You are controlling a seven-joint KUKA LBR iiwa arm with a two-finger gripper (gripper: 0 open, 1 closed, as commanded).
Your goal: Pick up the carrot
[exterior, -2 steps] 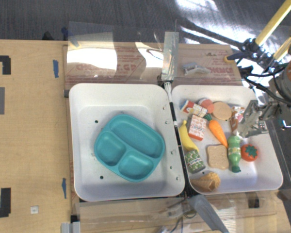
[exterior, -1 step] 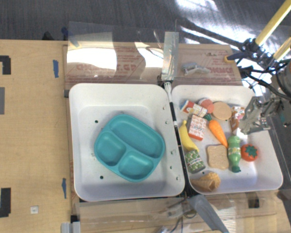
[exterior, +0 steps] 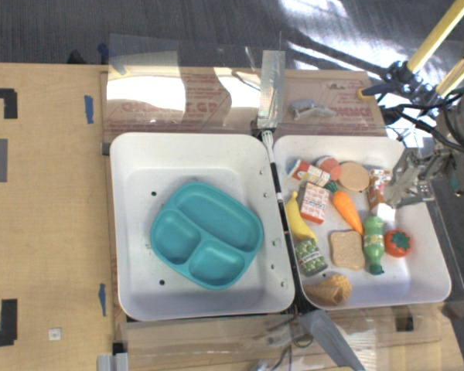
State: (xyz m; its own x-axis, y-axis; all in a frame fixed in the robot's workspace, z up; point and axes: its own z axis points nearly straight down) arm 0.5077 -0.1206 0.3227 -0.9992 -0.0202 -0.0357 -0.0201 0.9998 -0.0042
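Right now it's the approach step, judging by the layout: jaws (exterior: 408, 185) hover at approx 3 o'clock in the right bin (exterior: 433, 284), w/ nothing between them; can't tell how far open. Carrot (exterior: 346, 210) lies near bin centre, tip toward 5 o'clock, between the small red-and-white carton (exterior: 315, 204) at its 9 and the green bottle (exterior: 373, 244) at its 4, toast slice (exterior: 346, 249) just at 6. Next move likely needs a shift toward 9 o'clock, then a descent square across the carrot w/o clipping neighbours. Teal tray (exterior: 206, 234) sits in the left bin (exterior: 131, 207).
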